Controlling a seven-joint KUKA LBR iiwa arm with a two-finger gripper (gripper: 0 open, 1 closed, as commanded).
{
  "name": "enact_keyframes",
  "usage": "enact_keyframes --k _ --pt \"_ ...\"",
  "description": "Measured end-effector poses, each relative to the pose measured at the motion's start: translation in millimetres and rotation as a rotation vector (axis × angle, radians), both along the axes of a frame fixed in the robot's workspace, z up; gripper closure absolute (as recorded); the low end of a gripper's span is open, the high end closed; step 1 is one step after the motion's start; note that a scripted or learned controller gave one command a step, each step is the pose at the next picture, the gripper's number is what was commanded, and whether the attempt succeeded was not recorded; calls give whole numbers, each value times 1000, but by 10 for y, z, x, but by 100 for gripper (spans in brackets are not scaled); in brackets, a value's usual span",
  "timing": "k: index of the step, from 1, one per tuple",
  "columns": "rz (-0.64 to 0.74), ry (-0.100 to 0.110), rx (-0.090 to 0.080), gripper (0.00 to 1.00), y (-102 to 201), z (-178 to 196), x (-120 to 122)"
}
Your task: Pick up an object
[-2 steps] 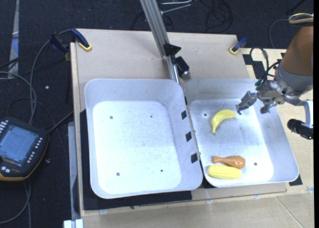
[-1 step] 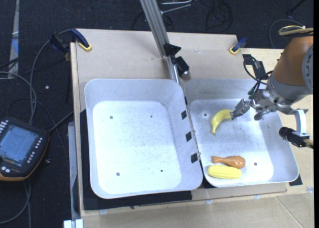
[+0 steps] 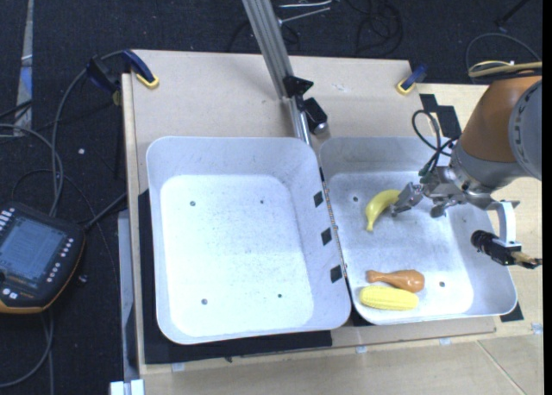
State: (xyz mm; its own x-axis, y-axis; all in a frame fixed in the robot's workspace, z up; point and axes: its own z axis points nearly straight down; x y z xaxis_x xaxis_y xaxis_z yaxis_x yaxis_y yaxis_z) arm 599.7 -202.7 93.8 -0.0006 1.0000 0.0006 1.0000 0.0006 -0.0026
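Camera view, from above at a slant: a pale wooden bench [image 3: 224, 96] on a dark floor carries two shallow white bins side by side, their inner rims meeting at the middle.

The left bin [image 3: 164, 212] has a wide, bare white floor ringed by a raised rim with rounded corners; its near edge sits close to the front edge of the bench.

The right bin [image 3: 448, 251] is smaller in the picture and holds three things. A banana [image 3: 379, 206] lies in its far half, roughly midway between the shared rim and the right wall, with open floor around it toward the shared rim and toward the near side. A brown drumstick-shaped toy [image 3: 398, 279] and a yellow corn cob [image 3: 389, 298] lie together by the near rim, the corn just in front of the drumstick and almost against the bin's wall. Bare floor separates this pair from the banana.

The grey arm with its orange band [image 3: 493, 117] reaches in from the right, over the right bin's far right part. The gripper [image 3: 405, 201] sits low at the banana's right end, its tips at or touching the fruit. How wide it is set cannot be made out, nor whether the banana is pinched.

A slanted metal pole [image 3: 272, 35] rises from the bench behind the bins.
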Motion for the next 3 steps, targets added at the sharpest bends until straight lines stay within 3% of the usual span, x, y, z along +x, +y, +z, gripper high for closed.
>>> enact_keyframes --k 1,3 --pt "0 -3 -1 100 -5 121 8" --pt "0 -6 -2 100 47 1143 55"
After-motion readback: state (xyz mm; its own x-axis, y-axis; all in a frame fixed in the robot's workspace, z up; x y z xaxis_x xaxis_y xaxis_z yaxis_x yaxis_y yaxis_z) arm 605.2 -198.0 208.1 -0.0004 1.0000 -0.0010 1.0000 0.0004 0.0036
